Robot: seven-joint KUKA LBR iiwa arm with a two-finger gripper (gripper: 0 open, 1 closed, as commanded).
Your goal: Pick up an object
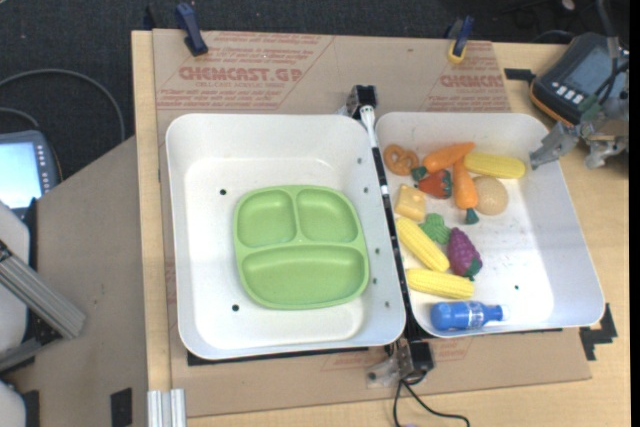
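Gripper (548,151) sat at the right bin's (560,255) upper right rim, over the bench edge; whether it was open or closed could not be told. Nearest lay a yellow corn cob (494,165), then carrots (450,158), purple grapes (463,252) and a blue bottle (462,316). Left bin (200,295) held a green divided plate (299,246).

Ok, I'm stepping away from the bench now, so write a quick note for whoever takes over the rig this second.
Gripper: at the right bin's upper right rim, nothing visibly between its fingers; open or shut is unclear.
Things: toy food sits in the right bin's left half, including corn cobs, a carrot, purple grapes and a blue bottle. A green divided plate lies in the left bin.
Done: nothing picked yet.
Left: reach in, grasp one item, lift it.
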